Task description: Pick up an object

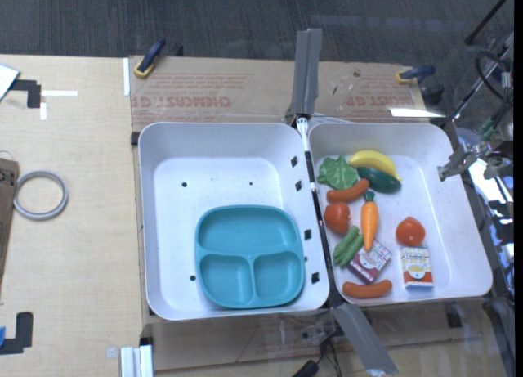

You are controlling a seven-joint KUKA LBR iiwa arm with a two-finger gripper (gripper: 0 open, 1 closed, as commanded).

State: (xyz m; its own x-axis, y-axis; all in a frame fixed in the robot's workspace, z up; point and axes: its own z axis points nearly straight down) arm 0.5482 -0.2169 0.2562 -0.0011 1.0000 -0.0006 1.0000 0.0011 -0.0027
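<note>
sausages bracket the toy food in the right bin (458,228): one sausage (367,289) lies nearest, along the front wall, with a juice carton (417,267) just right of it and a small red box (369,260) just above. behind these sit a pea pod (347,246), an upright carrot (369,219), and two tomatoes (337,217) (410,230). farther back lie a second sausage (347,193), a lettuce leaf (337,172), a dark green vegetable (379,179) and a banana (373,161). the left bin (163,163) holds a teal divided plate (248,254). the gripper's state cannot be told.
</note>
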